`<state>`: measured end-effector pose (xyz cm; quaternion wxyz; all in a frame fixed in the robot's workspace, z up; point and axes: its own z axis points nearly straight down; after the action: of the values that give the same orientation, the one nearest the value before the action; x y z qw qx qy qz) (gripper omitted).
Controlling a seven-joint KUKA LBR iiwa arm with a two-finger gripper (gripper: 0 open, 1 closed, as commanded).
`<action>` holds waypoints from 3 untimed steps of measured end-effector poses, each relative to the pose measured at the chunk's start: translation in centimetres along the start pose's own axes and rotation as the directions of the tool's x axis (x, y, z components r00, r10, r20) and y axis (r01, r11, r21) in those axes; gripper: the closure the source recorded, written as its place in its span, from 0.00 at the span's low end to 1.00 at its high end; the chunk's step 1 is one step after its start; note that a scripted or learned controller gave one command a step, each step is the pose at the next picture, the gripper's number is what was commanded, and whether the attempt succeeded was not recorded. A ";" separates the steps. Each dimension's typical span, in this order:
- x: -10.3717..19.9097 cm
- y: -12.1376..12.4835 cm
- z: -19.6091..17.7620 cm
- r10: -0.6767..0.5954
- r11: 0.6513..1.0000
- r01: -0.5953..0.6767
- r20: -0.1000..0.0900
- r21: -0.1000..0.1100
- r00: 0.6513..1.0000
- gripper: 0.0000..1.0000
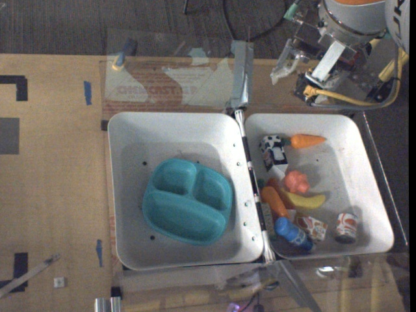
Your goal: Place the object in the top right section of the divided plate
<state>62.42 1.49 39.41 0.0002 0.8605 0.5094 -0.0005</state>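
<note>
Teal plate [188, 201] sits in the left bin [130, 142], its sections bare. In the right bin [364, 148], nearest us, we see a blue bottle [292, 234], two small cans [346, 226] and a banana [305, 201]; further back a pink toy [297, 181], a cow figure [273, 151] and a carrot [307, 140]. Beyond, above the tabletop [52, 174], the gripper [294, 62] hangs; whether its jaws are open, we cannot tell.

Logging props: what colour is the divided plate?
Teal, seen in the camera view: the divided plate.
</note>
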 end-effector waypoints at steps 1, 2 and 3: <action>2.7 1.2 -4.2 -0.027 1.000 0.027 0.000 -0.002 1.000 0.00; 3.3 1.0 -5.2 -0.038 0.999 0.038 0.000 -0.003 0.999 1.00; 13.9 -5.5 -4.1 -0.216 0.976 0.216 -0.001 -0.001 0.976 1.00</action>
<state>64.29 16.33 43.49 0.0002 0.8002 0.5998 0.0002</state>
